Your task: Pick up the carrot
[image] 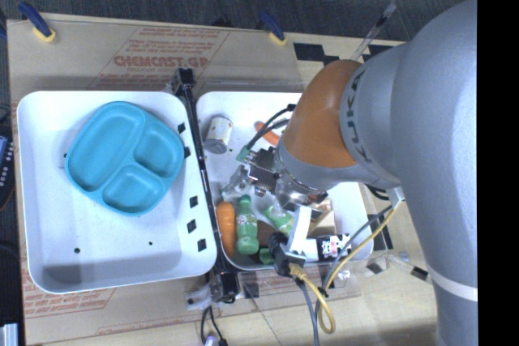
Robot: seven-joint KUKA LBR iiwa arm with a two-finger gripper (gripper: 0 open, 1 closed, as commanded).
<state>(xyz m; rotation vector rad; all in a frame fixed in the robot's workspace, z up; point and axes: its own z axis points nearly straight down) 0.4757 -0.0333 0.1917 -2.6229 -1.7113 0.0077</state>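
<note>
Here the short orange carrot [226,228] lies in the right-hand shallow white bin [209,174], close against its left wall near the front corner, its length running front to back. A green plastic bottle [246,227] lies just beside it on the right, roughly parallel. A small silver metal can [217,134] sits further back in the same bin, well apart from the carrot. The left white bin [32,198] carries a light blue divided plastic tray [123,156].

The tool [261,192] hangs over the middle of the right bin, and whether it is apart or together I cannot tell; the wrist hides it.

The carrot looks light, stiff and smooth, likely a toy, so it may slip. I would take it across its thick middle, though the wall and bottle leave little room.
</note>
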